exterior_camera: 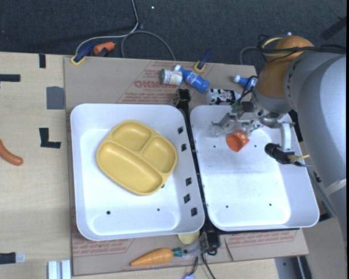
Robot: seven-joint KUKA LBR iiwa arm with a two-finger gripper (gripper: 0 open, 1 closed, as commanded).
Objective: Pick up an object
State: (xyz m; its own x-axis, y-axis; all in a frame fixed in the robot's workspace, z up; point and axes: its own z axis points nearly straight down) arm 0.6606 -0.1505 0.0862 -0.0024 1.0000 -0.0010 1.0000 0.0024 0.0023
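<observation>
White right bin [262, 214]: small orange-red cup [237, 141].

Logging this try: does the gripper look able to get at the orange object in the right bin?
Probably yes: the gripper sits right over the orange object in the right bin, with nothing lying between them.

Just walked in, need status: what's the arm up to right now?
The KUKA arm reaches into the right bin, its gripper low over a small orange-red object near the bin's back. Whether it has a grip can't be told from this angle. The left bin holds a yellow divided plate, untouched.
</observation>
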